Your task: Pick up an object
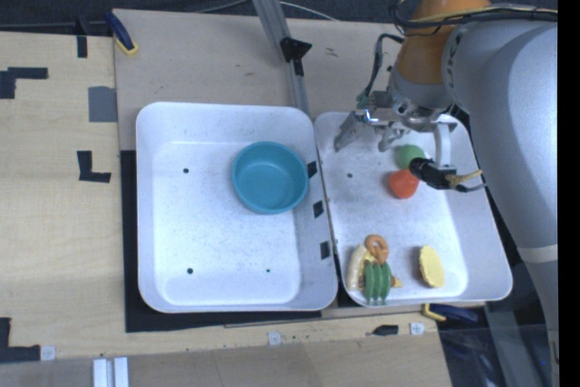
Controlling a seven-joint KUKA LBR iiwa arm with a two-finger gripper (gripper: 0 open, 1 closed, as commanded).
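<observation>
The gripper hovers over the right bin, fingers spread wide, gripping nothing. The red tomato lies just below and right of it, untouched.

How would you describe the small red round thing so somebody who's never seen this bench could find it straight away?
Look in the right-hand white bin, in its upper half, just below the gripper. The small red round object lies there, beside a green round object. It is the bin's one red item; the others are green or yellow.
</observation>
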